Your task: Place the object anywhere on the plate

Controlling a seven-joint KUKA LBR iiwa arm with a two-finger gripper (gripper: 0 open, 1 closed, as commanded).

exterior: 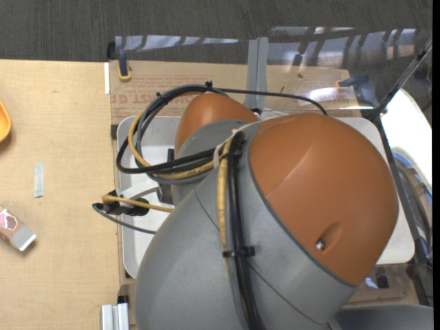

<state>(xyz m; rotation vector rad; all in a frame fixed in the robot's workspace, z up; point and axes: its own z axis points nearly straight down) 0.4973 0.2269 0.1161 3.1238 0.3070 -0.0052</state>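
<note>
The grey arm with its orange domes [316,177] fills the middle of the camera view and reaches down over the left white bin [127,205]. The arm's body and its black and yellow cables [148,160] cover the gripper, the plate and the object. Only a strip of the left bin's floor and rim shows at the arm's left side.
The wooden bench top [55,115] lies to the left with a small metal strip [38,180], a pink-and-white packet [14,229] and an orange item [3,122] at the far left edge. A brown cardboard strip [179,88] runs behind the bins. The right bin's rim [405,239] shows at right.
</note>
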